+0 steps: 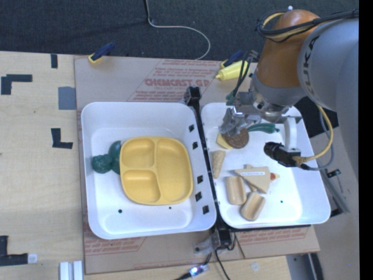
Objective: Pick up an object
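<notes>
In right bin (pixel 303 206) | gripper (pixel 236 130) over brown cookie (pixel 238 139) | grip state unclear

A plain yellow divided plate (pixel 156 170) and a dark green toy (pixel 105 161) lie in the white left bin (pixel 140 112). The white right bin (pixel 303 206) holds tan and beige food pieces (pixel 245 191). The arm (pixel 315 57) is grey with an orange band (pixel 285 48).

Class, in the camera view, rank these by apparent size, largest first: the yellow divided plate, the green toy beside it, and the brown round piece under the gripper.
1. Yellow divided plate
2. Green toy
3. Brown round piece, partly covered by the gripper, so less certain
</notes>
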You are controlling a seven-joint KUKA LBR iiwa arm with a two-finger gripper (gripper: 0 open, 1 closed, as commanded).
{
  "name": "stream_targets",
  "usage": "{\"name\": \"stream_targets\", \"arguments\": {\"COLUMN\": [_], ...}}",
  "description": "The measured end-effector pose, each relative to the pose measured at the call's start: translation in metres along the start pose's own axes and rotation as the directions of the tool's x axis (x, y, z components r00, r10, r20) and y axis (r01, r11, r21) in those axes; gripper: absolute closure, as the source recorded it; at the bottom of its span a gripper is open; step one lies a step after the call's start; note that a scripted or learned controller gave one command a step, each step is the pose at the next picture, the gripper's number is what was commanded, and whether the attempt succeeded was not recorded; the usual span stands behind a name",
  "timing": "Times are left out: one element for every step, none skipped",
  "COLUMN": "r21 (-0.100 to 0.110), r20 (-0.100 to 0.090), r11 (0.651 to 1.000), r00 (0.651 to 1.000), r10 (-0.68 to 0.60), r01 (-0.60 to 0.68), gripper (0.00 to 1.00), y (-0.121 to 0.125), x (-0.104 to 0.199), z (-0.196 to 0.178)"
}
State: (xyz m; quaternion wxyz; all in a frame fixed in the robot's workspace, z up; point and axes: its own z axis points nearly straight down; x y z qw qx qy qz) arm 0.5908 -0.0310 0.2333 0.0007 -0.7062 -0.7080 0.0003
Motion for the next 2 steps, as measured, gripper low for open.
{"name": "stream_targets", "arguments": {"r21": [0.001, 0.003], "r20": [0.001, 0.002], "r11": [1.0, 1.0], "r00": [1.0, 1.0], "r10": [0.002, 0.002], "r01": [-0.002, -0.002], "gripper": [1.0, 1.0], "y": [-0.008, -0.004], "x": [0.0, 0.003], "z": [0.003, 0.02]}}
